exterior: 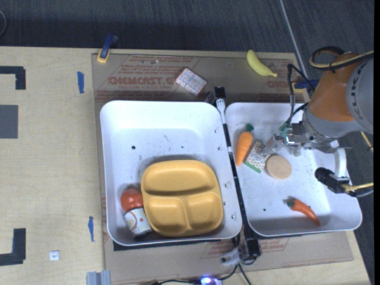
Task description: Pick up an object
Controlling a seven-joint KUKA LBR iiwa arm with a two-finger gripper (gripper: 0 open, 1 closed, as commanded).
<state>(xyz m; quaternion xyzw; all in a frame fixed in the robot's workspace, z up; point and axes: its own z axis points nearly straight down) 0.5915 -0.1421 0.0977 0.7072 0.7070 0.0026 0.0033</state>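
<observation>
The right bin holds an orange carrot at its left, a small green and white packet beside it, a round tan disc in the middle, and a small orange chilli-like piece near the front. My gripper hangs low over the right bin, just above and behind the tan disc and right of the packet. I see nothing held in it. The grey arm with its orange band comes in from the right.
The left bin carries a large yellow divided tray, with a red piece and a small white can at its left. Behind the bins lie a yellow banana and a patterned card.
</observation>
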